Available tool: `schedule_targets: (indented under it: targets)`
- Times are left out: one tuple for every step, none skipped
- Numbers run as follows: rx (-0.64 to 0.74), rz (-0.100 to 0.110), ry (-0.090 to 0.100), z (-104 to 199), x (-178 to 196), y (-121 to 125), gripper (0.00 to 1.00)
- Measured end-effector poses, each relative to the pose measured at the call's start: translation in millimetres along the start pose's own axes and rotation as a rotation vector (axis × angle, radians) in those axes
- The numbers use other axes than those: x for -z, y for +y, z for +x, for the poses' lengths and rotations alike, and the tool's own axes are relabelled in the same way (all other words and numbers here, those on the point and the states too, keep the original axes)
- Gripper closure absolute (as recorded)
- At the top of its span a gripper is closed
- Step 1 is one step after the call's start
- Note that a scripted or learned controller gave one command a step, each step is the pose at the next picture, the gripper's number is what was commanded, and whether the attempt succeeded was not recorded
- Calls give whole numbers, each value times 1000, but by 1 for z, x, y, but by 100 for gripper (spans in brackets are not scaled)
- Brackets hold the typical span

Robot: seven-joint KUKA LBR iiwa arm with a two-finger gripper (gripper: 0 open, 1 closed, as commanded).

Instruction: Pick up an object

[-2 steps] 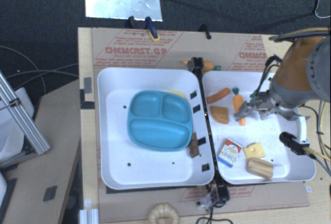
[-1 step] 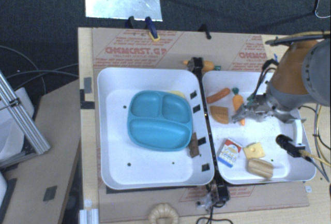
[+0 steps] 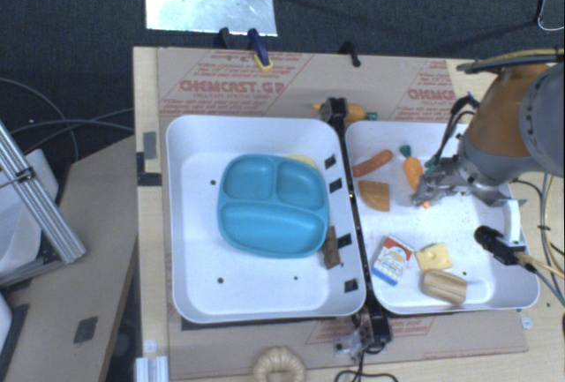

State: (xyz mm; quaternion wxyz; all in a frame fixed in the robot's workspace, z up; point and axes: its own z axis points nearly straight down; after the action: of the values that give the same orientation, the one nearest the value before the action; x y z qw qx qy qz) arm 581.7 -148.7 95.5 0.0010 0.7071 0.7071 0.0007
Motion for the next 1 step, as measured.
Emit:
schedule_targets:
  targets:
    - [4,-4,-1,-1,47,10,100]
